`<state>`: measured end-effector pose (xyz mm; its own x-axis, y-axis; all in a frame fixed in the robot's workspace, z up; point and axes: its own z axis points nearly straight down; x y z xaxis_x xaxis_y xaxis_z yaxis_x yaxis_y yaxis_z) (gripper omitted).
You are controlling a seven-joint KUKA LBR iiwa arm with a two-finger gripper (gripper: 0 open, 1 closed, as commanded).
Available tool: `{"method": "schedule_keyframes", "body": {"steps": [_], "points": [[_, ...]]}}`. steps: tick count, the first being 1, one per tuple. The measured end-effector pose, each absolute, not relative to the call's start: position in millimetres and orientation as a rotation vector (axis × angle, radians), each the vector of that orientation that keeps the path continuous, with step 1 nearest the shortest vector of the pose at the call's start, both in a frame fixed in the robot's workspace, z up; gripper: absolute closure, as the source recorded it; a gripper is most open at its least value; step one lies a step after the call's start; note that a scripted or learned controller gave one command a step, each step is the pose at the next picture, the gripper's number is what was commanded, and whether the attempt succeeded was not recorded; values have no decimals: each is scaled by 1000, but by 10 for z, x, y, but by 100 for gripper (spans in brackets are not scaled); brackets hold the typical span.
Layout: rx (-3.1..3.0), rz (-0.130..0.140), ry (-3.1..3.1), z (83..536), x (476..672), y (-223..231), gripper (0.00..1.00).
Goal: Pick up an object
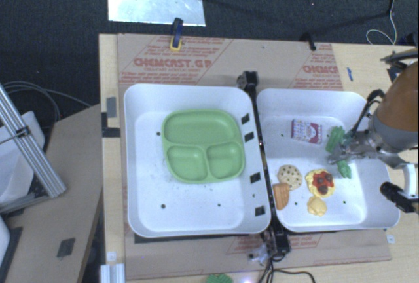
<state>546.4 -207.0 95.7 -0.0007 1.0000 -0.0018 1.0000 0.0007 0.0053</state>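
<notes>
The pincer (342, 156) reaches in from the right edge over the right bin (275, 108), low above the bin floor, at the end of the grey arm (400, 111). Its metal tip sits right against a green toy vegetable (336, 139), part of which shows above the tip and part (345, 171) just below it. How far the pincer is open cannot be told, nor whether the green piece is actually between its grips; the two are at least touching or overlapping as seen from above.

Just left of the green piece lies a small red and white carton (306, 131), flat on the bin floor. Below the pincer, near it, is a yellow toy with red topping (321, 183), and beneath that a plain yellow piece (317, 207). Further left sit a round speckled cookie (289, 175) and, touching its lower edge, an orange-brown wedge (281, 195) close to the bin's left wall.

The left bin (141, 144) stands beside the right one, their walls meeting at a row of black clips. In it rests a green divided plate (201, 146) with three compartments. Both bins sit on a cardboard sheet (190, 59) laid over the worktop (107, 72).
</notes>
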Motion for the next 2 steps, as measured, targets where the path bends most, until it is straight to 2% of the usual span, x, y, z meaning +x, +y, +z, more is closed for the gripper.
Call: {"method": "schedule_keyframes", "body": {"steps": [1, 2], "points": [[2206, 6, 2233, 983, 5926, -1154, 100], [2203, 14, 2233, 1903, 5991, -215, 100]]}}
